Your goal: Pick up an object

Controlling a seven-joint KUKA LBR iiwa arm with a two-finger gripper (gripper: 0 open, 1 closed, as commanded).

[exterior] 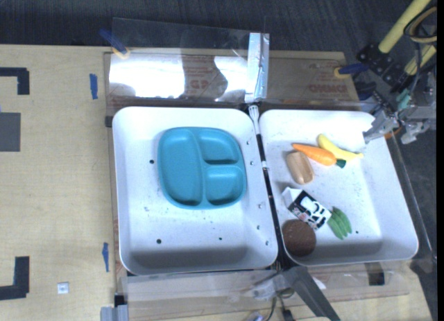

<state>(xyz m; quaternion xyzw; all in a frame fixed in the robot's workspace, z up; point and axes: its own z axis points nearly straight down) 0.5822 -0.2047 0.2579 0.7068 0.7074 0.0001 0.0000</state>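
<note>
1. Overhead, you look down at a slant on a pale wooden bench (48, 195) that carries two shallow white bins side by side.
2. Your left bin (139, 243) holds a blue divided plate (202, 167), lying flat near its middle, with one long compartment on the left and two smaller ones on the right.
3. Your right bin (388, 215) holds six small objects, all resting on its floor.
4. Toward the far side of it, a yellow banana (335, 148) lies just behind an orange carrot (316, 154); the two appear to touch.
5. Just in front of the carrot's left end sits a tan bread roll (300, 168).
6. Nearer you lies a small black-and-white carton (309, 207), with a green leafy vegetable (340, 222) just to its right.
7. In the near left corner of that bin rests a dark brown round object (300, 237), close in front of the carton.
8. Your gripper (377, 129) is over the far right corner of the right bin, well apart from every object; you cannot tell from this view how it is set, and nothing is seen in its grasp.
9. Behind the bins, a clear plastic sheet (187, 63) lies on a brown board (305, 77).
</note>
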